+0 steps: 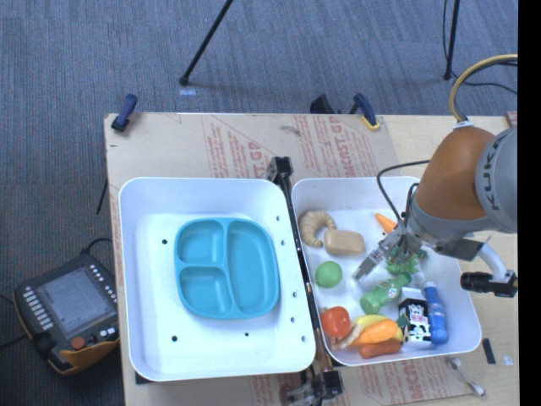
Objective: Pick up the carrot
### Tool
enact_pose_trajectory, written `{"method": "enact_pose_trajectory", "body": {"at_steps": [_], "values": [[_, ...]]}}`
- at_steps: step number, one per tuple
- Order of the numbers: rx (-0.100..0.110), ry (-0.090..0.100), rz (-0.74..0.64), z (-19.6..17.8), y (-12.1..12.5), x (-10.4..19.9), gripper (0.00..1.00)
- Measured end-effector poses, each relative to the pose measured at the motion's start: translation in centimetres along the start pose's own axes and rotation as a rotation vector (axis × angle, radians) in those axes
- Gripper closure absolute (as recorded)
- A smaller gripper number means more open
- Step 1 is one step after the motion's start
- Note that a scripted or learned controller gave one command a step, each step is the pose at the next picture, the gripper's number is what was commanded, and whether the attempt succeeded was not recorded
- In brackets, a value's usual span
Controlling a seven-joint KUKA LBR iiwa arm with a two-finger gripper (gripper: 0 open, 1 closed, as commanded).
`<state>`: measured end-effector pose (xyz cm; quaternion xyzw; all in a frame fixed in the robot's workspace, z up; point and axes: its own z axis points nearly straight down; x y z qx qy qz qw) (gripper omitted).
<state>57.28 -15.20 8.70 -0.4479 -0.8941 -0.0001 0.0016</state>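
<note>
The carrot (379, 333), orange and elongated, lies near the front edge of the right bin (470, 345), between a yellow banana (373, 320) and a red pepper-like piece (380, 350). My gripper (385, 259) hangs low over the middle of the right bin, above a green item (399, 266) and well behind the carrot. A second small orange pointed piece (385, 222) pokes out beside the arm at the back of the bin, partly hidden by it.
The right bin also holds a croissant (316, 225), a tan block (344, 242), a green ball (328, 273), a green bottle shape (378, 297), a red tomato (336, 320), a cow-print carton (414, 320) and a blue bottle (434, 311). The left bin (144, 227) holds a blue divided plate (226, 267).
</note>
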Motion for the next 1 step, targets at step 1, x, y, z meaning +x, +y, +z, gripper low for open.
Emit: {"method": "enact_pose_trajectory", "body": {"at_steps": [1], "values": [[-0.003,-0.005,-0.047,-5.04,2.09,-9.23,0.0]]}}
